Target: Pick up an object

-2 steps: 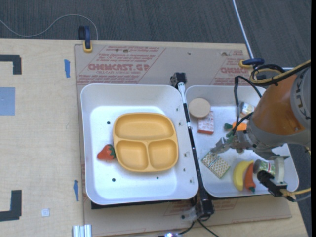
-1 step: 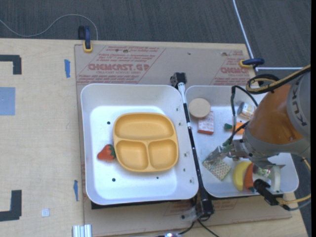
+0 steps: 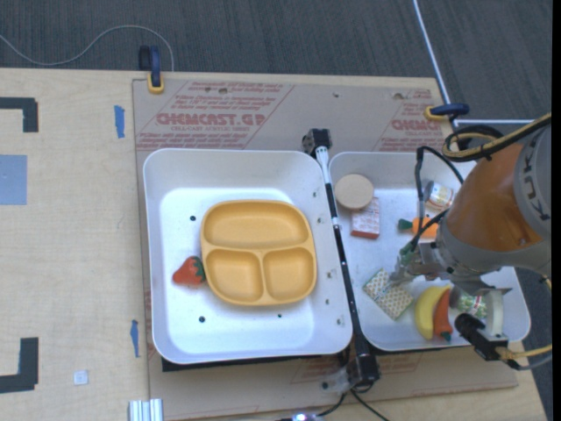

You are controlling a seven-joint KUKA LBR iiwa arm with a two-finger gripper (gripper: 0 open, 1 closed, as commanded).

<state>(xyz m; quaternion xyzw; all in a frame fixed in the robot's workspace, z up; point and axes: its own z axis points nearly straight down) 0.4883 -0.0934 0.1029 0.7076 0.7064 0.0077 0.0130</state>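
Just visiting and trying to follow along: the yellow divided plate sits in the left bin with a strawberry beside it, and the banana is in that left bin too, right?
Not quite. The camera view shows the banana in the right bin, near the arm. The rest holds: the yellow divided plate sits in the left bin with the strawberry beside it.

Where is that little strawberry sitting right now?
The strawberry lies in the left bin, on the bin floor against the left edge of the yellow divided plate, far from the arm over the right bin.
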